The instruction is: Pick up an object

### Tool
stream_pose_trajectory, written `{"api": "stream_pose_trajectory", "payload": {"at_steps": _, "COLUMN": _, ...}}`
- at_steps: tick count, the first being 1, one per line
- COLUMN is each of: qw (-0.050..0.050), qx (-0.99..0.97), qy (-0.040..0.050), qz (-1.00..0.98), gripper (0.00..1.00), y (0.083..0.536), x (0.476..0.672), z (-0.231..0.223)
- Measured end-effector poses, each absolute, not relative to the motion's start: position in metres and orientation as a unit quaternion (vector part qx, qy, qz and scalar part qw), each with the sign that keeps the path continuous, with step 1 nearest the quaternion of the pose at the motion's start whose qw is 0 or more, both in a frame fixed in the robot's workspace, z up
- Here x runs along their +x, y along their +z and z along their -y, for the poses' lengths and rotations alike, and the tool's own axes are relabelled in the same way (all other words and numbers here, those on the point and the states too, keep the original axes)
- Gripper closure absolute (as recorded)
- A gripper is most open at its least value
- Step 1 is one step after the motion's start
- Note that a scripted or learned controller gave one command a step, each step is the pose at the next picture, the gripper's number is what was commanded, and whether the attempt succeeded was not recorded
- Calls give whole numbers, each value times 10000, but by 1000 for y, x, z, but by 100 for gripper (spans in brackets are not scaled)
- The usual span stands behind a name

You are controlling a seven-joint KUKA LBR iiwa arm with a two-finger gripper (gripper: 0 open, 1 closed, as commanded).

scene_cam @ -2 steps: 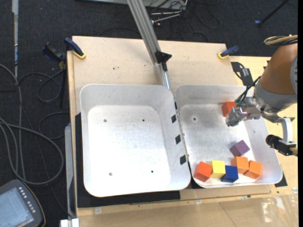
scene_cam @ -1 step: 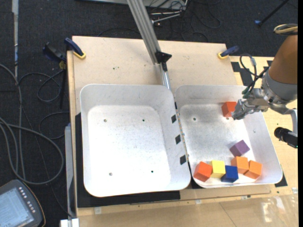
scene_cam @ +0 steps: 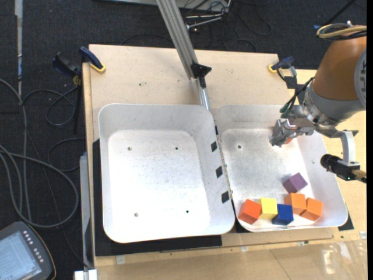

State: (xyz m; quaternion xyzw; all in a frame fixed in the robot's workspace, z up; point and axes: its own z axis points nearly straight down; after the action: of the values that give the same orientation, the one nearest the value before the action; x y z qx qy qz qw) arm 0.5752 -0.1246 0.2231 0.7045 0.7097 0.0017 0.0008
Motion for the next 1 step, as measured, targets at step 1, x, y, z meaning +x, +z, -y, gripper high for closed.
{"api": "stream_pose_trajectory", "payload": {"at_steps": 1, "qw": 1, "qx": 7045, "qy": 14, "qz": -7097, "gripper": 100, "y": 236, "x": 572, "z": 73}}
